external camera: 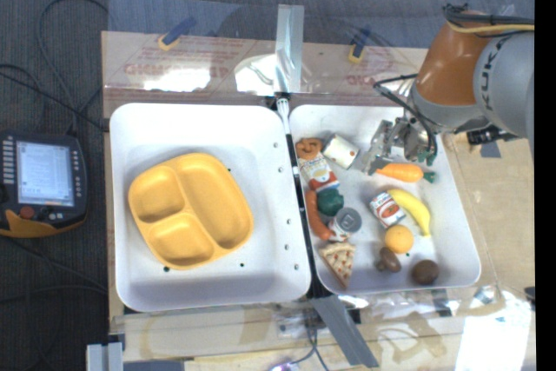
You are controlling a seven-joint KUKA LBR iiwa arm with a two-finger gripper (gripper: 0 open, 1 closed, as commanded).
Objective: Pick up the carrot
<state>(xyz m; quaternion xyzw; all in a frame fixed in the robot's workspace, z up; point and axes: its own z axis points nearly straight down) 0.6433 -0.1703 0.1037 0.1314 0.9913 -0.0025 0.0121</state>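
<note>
The carrot (401,173) is a small, smooth orange taper with a green stub at its right end, lying flat in the upper part of the right bin (465,261), just above the banana (413,208). Its long axis runs nearly left to right across the view, tip to the left, green end to the right. The gripper (388,149) sits just above its left half, and whether the fingers are spread or closed cannot be told.
</note>
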